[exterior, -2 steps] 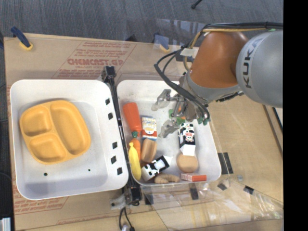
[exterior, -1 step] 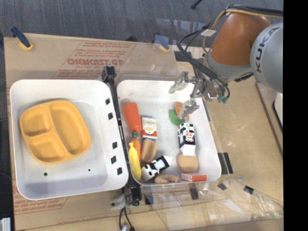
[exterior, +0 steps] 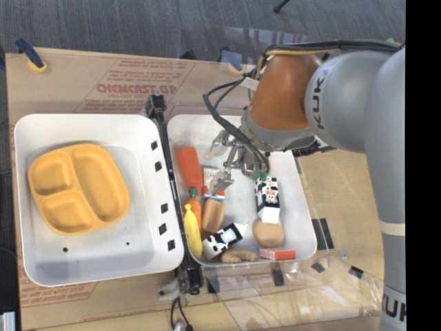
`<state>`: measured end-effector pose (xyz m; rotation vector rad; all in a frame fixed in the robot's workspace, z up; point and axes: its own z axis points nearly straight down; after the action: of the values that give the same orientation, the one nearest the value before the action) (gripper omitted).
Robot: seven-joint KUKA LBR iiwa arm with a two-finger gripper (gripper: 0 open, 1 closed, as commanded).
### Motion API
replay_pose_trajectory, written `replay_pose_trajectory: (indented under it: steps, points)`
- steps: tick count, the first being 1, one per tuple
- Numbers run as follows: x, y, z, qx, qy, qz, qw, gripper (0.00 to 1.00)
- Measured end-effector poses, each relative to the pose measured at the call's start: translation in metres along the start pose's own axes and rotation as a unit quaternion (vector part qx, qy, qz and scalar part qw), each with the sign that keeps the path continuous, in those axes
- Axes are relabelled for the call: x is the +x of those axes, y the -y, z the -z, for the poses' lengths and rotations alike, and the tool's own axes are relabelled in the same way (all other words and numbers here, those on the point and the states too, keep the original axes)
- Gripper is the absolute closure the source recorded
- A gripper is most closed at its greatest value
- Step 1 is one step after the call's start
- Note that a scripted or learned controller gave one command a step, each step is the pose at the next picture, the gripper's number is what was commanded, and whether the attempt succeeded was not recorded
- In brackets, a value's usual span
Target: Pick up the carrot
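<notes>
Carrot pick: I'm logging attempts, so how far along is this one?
Done: the gripper has been brought over the right bin, close beside the carrot. In hand: nothing that I can see; the carrot lies flat on the bin floor near the left wall, with no finger around it. Left: closing on the carrot and lifting it clear of the banana and other toys nearby.

Yellow divided plate (exterior: 77, 187) in the left bin (exterior: 27, 133); banana (exterior: 192, 232), bread roll (exterior: 268, 234) near in the right bin (exterior: 305, 212).
</notes>
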<state>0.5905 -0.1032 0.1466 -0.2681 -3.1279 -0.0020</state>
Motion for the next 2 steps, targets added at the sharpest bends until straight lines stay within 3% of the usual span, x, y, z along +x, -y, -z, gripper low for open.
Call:
replay_pose_trajectory:
  steps: [1,2]
  points:
    - [0.102,-0.025,0.046,0.000,0.002,-0.099,0.9951,0.00]
    - [0.112,-0.050,0.044,0.000,0.000,-0.154,0.9881,0.00]
